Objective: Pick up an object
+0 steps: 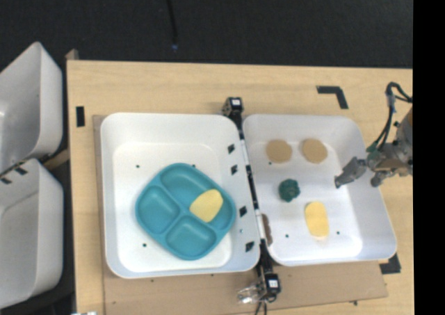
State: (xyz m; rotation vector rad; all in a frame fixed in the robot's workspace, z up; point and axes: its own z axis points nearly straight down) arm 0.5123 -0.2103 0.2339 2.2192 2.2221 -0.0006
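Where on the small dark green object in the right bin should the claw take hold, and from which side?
Come straight down from above and close across the middle of the green object. It is a small rounded lump lying apart from its neighbours on the right bin floor, probably leaving finger room all round.

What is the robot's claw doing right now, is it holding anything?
Gripper: above the right bin's right side, nothing seen between its fingers; open or shut cannot be told.

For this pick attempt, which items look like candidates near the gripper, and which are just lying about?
Candidates, right bin:
gripper
green lump
yellow oval piece
two tan discs

Lying about, left bin:
blue divided plate
yellow piece on it
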